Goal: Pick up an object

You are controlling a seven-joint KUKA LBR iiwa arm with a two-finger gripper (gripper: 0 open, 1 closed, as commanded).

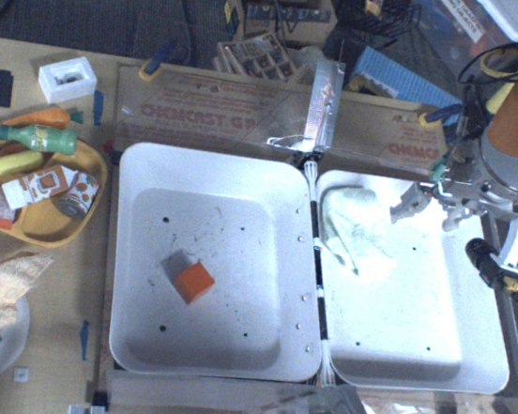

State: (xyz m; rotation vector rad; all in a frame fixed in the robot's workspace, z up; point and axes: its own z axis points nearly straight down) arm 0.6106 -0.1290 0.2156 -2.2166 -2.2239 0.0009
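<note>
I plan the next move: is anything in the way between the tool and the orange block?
The tool is above the right bin; the orange block lies in the left bin. Between them are the two adjoining bin rims and pale plastic wrap, both low.

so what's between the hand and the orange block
In the camera view, a pale crumpled thing in the right bin and the bins' meeting rims lie between the hand and the orange block.
</note>
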